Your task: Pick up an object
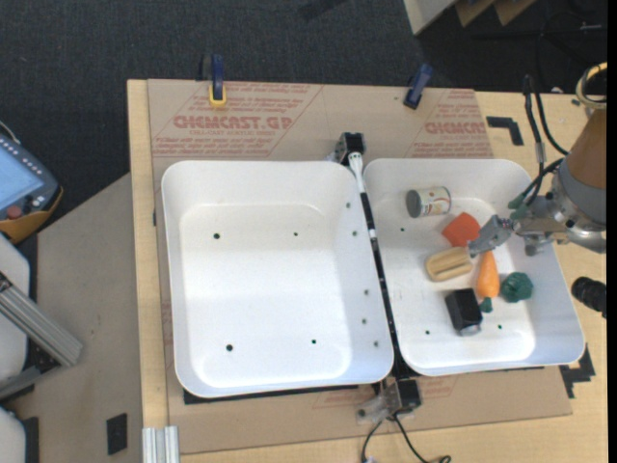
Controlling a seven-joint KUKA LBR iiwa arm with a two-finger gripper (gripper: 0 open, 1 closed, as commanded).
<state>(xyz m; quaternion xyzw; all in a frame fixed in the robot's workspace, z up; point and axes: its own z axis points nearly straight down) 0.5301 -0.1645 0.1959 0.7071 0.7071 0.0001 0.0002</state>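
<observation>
Looking down at a slant, the camera view shows two shallow white plastic bins side by side on a brown cardboard-covered bench (289, 114). The left bin (193, 201) shows only its bare white floor. The right bin (549, 340) holds six objects, one of each: a small grey-and-white cylinder (428, 202) lying on its side, an orange-red block (461, 229), a tan oblong piece (449, 264), an orange carrot-shaped toy (488, 275), a dark green rounded lump (517, 286) and a black boxy item (464, 311).

The grey arm's end effector (490, 235) hovers over the right bin, just above the carrot and beside the orange-red block; whether it is open or closed I cannot tell, and nothing is visibly gripped.

Two blue clamps (216, 78) pin the cardboard's far edge. Dark carpet (116, 27) surrounds the bench.
</observation>
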